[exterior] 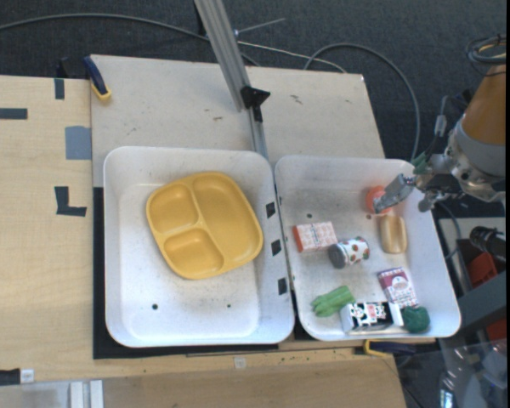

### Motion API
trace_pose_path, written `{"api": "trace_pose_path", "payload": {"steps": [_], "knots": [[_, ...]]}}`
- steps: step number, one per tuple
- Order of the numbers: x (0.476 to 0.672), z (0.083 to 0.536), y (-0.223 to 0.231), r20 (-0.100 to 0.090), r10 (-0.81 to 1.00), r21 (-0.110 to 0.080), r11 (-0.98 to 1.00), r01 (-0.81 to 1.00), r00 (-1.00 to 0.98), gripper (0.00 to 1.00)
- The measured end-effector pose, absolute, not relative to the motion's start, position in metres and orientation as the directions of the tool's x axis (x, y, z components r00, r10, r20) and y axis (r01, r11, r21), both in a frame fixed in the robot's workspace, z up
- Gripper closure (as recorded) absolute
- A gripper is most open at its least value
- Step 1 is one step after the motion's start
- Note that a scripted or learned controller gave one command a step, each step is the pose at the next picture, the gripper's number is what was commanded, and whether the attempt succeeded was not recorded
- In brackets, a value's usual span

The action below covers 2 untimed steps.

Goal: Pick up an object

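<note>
Hiding part of an orange-red object (375,199): gripper (412,192).

The bench (178,100) bears two white bins, left (123,253) and right (323,181).

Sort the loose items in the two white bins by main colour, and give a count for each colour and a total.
Yellow: 1, the divided plate
Orange-red: 1, the ball
Tan: 1, the bread roll
Green: 2, the leafy piece and the round lump
Red or pink and white: 2, the box and the packet
Black and white: 2, the can and the carton
Total: 9
</note>
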<state>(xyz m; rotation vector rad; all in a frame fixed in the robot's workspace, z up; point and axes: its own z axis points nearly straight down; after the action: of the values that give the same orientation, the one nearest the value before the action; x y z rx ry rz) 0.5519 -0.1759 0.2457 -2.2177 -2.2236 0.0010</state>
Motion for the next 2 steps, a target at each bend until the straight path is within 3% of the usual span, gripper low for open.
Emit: {"api": "trace_pose_path", "payload": {"steps": [1, 2], "knots": [[0.552, 0.246, -0.176, 0.000, 1.000, -0.001, 0.003, 1.000, -0.003, 0.00], [0.552, 0.181, -0.173, 0.001, 1.000, -0.008, 0.002, 1.000, -0.002, 0.00]]}}
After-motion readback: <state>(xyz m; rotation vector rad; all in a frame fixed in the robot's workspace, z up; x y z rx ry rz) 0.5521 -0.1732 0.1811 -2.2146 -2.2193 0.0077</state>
